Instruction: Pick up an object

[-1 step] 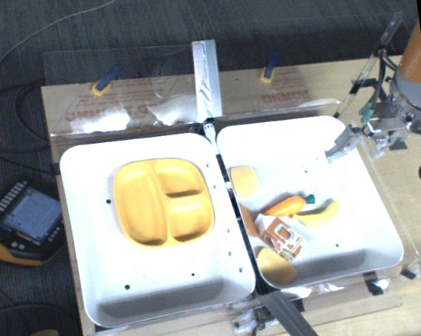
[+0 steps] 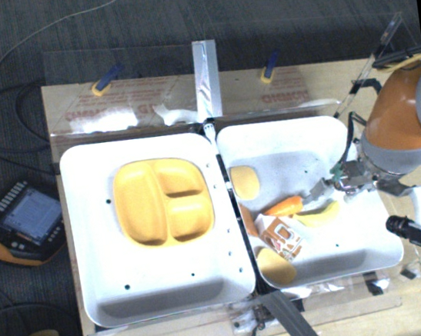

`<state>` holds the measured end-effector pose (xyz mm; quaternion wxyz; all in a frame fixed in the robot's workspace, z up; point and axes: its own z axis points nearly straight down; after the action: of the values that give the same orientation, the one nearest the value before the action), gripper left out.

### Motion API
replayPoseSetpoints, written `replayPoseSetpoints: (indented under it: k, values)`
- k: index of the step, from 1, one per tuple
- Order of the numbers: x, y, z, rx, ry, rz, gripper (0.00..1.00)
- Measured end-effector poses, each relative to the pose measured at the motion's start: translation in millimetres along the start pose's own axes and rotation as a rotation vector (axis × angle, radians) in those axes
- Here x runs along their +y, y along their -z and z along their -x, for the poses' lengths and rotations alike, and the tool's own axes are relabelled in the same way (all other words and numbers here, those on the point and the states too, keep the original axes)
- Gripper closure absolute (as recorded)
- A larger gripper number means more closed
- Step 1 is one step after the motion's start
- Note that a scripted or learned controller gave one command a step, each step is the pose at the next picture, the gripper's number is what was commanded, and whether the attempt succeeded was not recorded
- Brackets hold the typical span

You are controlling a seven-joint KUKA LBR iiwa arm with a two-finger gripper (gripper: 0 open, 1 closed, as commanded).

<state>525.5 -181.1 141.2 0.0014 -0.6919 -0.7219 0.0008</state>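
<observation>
The right bin (image 2: pixel 294 151) holds an orange carrot (image 2: pixel 282 207), a yellow banana-shaped piece (image 2: pixel 320 215), an orange-and-white snack packet (image 2: pixel 281 239), a pale yellow round piece (image 2: pixel 244 182) by the left wall and a tan round piece (image 2: pixel 276 267) at the front. My gripper (image 2: pixel 321 189) reaches in from the right and sits low over the bin's middle, just above the banana piece and beside the carrot's right end. Nothing shows as lifted off the bin floor.
The left bin (image 2: pixel 102 279) holds a yellow divided plate (image 2: pixel 162 199). The grey arm with its orange band (image 2: pixel 399 125) hangs over the right bin's right wall. A black handheld pendant (image 2: pixel 24 220) lies on the floor at the left.
</observation>
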Motion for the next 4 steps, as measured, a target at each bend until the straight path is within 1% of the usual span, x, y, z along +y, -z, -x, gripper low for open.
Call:
replayPoseSetpoints:
  k: [1,2,3,4]
  values:
    - [-14.8,-51.0,25.2,0.005,0.167,0.010,0.00]
    - [39.5,-51.8,-29.4,-0.007,0.019,0.015,0.00]
    - [40.0,-42.0,-29.5,-0.006,0.019,0.016,1.00]
    - [39.9,-42.1,-29.4,-0.006,0.019,0.015,0.00]
